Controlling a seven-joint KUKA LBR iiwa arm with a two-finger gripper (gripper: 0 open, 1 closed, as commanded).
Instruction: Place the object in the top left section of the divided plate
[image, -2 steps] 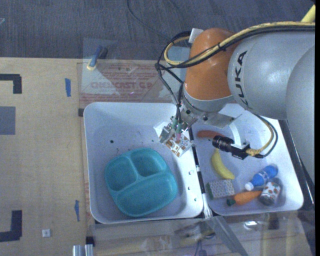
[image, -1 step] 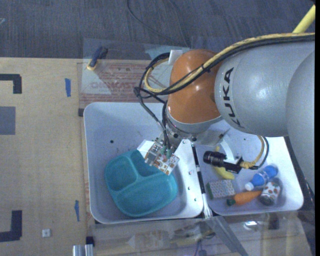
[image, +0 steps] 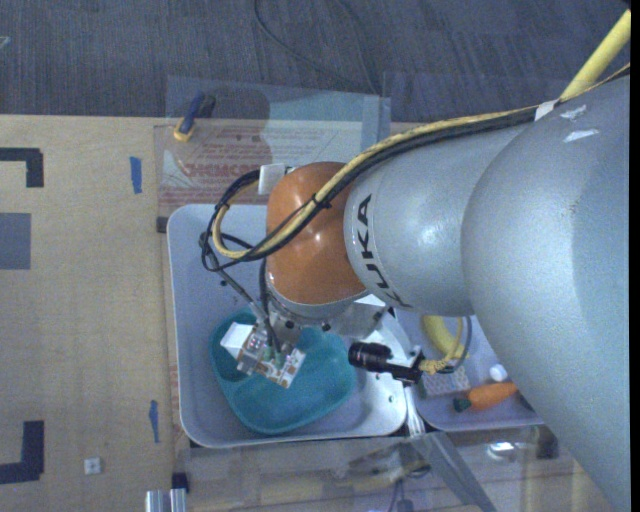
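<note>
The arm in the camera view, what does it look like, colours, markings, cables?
The arm is bulky, rounded, glossy grey, with an orange band above the wrist and black KUKA lettering beside it. A yellow cable and black cables run along it. The gripper is small and pale.

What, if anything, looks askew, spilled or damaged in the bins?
Nothing stands out. The teal plate sits inside the left bin beneath the gripper, and the carrot lies in the right bin. The arm hides much of both.
</note>
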